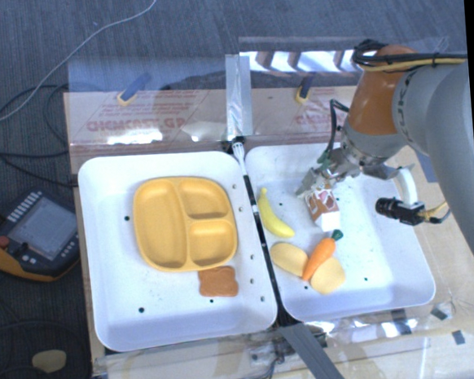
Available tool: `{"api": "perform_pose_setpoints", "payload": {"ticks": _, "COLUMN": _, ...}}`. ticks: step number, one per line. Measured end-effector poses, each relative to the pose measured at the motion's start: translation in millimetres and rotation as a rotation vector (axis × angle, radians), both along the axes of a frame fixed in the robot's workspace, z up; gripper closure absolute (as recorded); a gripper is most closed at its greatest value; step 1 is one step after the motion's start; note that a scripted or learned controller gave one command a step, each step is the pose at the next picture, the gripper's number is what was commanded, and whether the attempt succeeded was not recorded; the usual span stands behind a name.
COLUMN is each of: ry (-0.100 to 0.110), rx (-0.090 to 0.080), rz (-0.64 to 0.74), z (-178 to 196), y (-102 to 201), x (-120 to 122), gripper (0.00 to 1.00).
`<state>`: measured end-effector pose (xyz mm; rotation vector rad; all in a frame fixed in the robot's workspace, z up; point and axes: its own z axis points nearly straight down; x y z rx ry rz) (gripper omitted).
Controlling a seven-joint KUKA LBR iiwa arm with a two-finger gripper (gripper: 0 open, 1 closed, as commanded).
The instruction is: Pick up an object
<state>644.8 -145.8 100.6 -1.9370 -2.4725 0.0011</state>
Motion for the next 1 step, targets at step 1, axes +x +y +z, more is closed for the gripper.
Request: {"api": "perform_pose_setpoints", "payload": {"ticks": 1, "ry": 0.000, "rx": 0.000, "rz": -0.139, "z": 82.8, "y": 101.5, "x": 23.5, "gripper": 1.00}}
